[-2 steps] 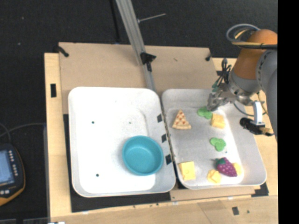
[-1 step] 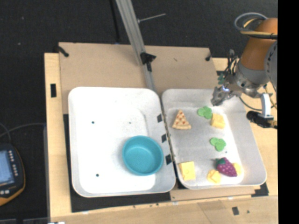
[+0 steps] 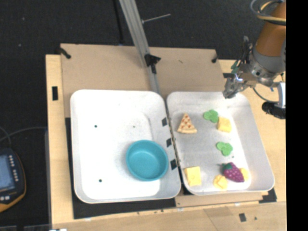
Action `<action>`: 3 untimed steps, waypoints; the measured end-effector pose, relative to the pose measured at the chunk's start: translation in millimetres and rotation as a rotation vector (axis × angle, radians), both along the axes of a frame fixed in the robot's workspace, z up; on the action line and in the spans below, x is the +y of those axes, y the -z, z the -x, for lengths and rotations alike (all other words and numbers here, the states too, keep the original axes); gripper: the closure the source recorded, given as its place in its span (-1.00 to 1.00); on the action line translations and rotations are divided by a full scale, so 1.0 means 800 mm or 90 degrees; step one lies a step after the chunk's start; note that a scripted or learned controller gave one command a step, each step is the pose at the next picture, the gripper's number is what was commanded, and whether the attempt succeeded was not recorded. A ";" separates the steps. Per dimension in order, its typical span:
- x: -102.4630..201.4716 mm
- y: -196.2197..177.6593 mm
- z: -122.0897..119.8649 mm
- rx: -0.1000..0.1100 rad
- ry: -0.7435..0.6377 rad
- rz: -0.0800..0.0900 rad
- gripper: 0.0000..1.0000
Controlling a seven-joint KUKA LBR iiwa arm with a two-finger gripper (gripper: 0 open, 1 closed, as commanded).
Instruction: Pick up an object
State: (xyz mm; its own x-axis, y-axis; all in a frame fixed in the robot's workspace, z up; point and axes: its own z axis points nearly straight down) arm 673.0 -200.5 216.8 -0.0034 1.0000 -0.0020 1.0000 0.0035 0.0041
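Nearest the camera, along the front edge of the right bin [image 3: 260, 143], lie a yellow block [image 3: 193, 175], a small yellow piece [image 3: 220, 181] and a purple bunch of grapes [image 3: 233, 172], with another bit of yellow [image 3: 245, 174] just behind the grapes. In the left bin [image 3: 96, 129] a single teal bowl [image 3: 146, 160] sits toward the front right. Farther back in the right bin come a green piece [image 3: 224, 148], then a pizza slice [image 3: 186, 124], a yellow wedge [image 3: 224, 124] and a second green piece [image 3: 210, 115] touching that wedge. So the count is four yellow pieces, two green, one pizza slice, one grape bunch and one bowl. Farthest back, the hand [image 3: 231, 89] hangs over the rear right corner of the right bin, above the surface; it is too small and dark to tell how wide it stands or whether anything is in it. Every candidate lies toward the camera from the hand, and the closest is the green piece with the yellow wedge, just in front of it and slightly to the view's left. Reaching either looks like a short move forward and down, though the two touching pieces could make a clean grasp awkward.
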 end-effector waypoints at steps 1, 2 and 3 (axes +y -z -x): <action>-0.002 -0.054 -0.001 -0.002 -0.002 0.000 1.00; 0.053 -0.046 0.031 0.003 -0.001 -0.001 1.00; 0.117 -0.057 0.046 0.002 -0.002 -0.002 1.00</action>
State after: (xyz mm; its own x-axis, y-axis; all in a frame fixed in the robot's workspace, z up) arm 636.0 -107.1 262.2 -0.0067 1.0000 0.0014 1.0000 0.0067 0.0015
